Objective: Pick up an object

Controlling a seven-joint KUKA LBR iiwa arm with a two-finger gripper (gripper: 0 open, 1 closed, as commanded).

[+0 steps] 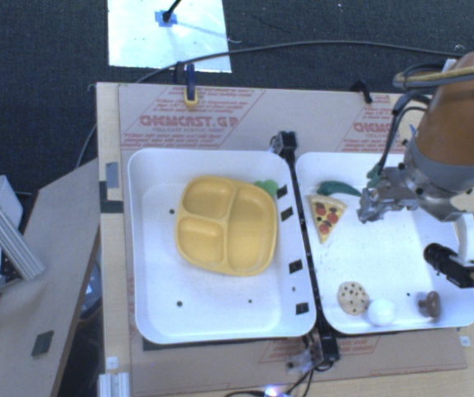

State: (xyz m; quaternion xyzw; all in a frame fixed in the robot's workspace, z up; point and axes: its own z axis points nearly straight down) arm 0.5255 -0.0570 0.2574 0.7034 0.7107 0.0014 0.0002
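Camera view, stock-take with status.

Status: pick not yet made, by my reading. Gripper (371, 208) sits low over the right bin (390, 255); nothing can be seen held in it, and I cannot tell whether it is open or closed. Every candidate object lies loose on a bin floor. Left to do: close on one item and lift it clear.

Count, from nearest me to farthest:
- Cookie (352, 297), one: on my side of the gripper, well apart from it, near the bin's front wall.
- White ball (380, 311), one: just beside the cookie, almost straight out from the gripper toward me.
- Brown lump (429, 304), one: front corner, under the arm's side; too small to name.
- Pizza slice (326, 216), one: just beside the gripper, toward the divider. Closest item to it, so the likeliest target.
- Yellow divided plate (227, 225), one: past the divider from the gripper, in the left bin (162, 304).
- Green pieces, two: one (336, 188) just beyond the pizza slice, near the gripper; one (266, 188) peeking out behind the plate.

Bins: two.
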